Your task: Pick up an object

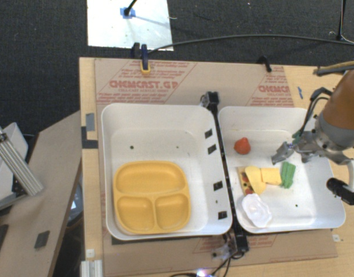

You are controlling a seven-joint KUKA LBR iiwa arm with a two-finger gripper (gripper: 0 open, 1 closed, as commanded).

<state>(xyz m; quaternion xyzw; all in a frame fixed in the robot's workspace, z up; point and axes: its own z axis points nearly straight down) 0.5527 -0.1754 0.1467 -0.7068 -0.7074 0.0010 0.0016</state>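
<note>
**Arm hanging over the right bin, nothing visibly in its grasp**

In the right-hand shallow white bin [315,215] I see a loose cluster of candidate objects. A small round red-orange ball [242,146] lies toward the bin's far left part, near the divider between the two bins. Nearer the middle sit pale yellow wedge-shaped pieces [262,178], with a narrow green block [287,175] touching their right side. On their left edge there is a thin strip with red and dark marks; I cannot tell what it is. At the bin's near left corner rests a crumpled white, translucent plastic-looking item [256,210].

The grey two-finger gripper [282,153] reaches in from the right edge and hangs just above and to the right of the yellow pieces, close to the green block. From here I cannot tell how its jaws stand, and I see no object between them.

The left-hand white bin [159,120] holds a yellow three-compartment plastic tray [152,196] in its near half.

Both bins sit on a brown printed cardboard sheet [165,82] laid over the desk [56,172].
</note>
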